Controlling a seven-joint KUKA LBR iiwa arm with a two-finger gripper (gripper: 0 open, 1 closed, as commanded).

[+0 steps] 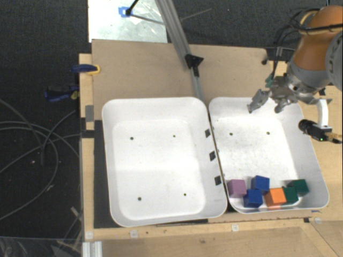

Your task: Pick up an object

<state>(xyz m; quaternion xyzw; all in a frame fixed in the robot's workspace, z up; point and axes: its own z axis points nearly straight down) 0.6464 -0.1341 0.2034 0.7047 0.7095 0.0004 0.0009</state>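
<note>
**A:** Where does your two-finger gripper [269,104] stand?

**B:** High over the right-hand shallow white bin [252,149], near its far rim, at about one o'clock from the bin's middle. Its two dark fingers are spread apart, with nothing between them.

**A:** And what are you to lift?

**B:** The small blocks sit bunched at the bin's near edge, at about five o'clock from its middle, well apart from the gripper: a purple cube [237,187], two blue blocks [260,183] [253,197], an orange block [277,196] and a green block [298,187]. Several touch one another.

**A:** How would you go about it?

**B:** Choose an outer piece; the purple cube looks freest, on the cluster's nine o'clock side. Bring the gripper directly above it before descending, fingers wide, so neither lands on a neighbour.

**A:** Which way does it point?

**B:** It looks roughly cubic, so you'll find no clear long axis; align the fingers with its flat faces.
</note>
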